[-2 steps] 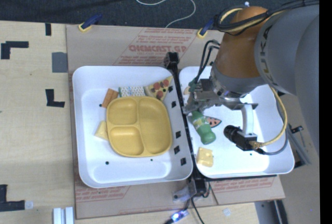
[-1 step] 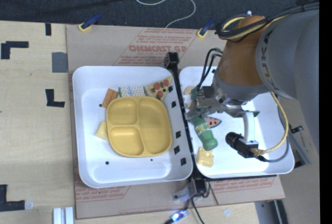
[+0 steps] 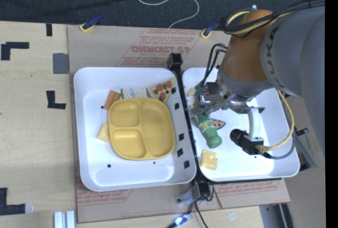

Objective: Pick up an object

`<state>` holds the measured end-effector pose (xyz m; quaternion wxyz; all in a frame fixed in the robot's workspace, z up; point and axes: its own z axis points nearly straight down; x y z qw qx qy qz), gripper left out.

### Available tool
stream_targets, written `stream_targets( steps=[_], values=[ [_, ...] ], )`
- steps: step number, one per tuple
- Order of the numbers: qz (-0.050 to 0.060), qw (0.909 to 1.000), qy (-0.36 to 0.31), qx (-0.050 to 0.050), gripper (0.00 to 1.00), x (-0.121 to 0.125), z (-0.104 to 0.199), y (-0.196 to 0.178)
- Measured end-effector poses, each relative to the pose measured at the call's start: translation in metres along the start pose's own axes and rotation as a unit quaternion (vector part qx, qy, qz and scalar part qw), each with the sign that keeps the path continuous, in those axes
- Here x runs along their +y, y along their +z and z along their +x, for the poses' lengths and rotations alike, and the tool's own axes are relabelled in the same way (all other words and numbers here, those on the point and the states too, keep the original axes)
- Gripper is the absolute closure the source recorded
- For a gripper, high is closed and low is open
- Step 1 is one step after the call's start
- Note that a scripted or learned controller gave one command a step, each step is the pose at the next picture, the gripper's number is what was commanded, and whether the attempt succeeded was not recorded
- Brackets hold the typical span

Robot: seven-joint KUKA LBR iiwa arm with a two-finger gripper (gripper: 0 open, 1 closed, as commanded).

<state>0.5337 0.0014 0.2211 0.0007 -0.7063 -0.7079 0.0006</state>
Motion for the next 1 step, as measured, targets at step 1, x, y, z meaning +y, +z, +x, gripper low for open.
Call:
stream_targets(
  steps=[1],
  values=[
    [0.001, 1.0000, 0.001, -0.001, 1.00, -0.0128, 0.0045, 0.0072]
  ],
)
